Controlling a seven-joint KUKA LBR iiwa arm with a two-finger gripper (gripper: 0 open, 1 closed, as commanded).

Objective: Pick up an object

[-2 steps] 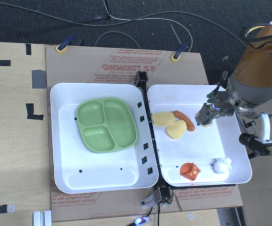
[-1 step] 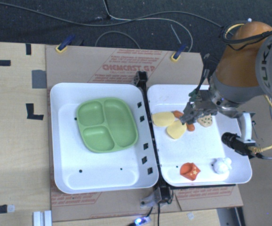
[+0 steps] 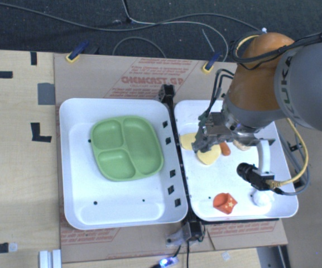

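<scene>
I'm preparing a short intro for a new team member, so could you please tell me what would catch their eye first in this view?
Most striking is the grey arm with its orange band, reaching in from the right over the right bin, with the gripper low above some yellow pieces. Next comes the green divided plate, lying in the left bin. A small red object sits near the right bin's front edge.

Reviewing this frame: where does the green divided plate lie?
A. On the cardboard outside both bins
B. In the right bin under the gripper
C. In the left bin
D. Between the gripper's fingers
C. The green divided plate lies flat inside the left bin, apart from the gripper, which is over the right bin.
</scene>
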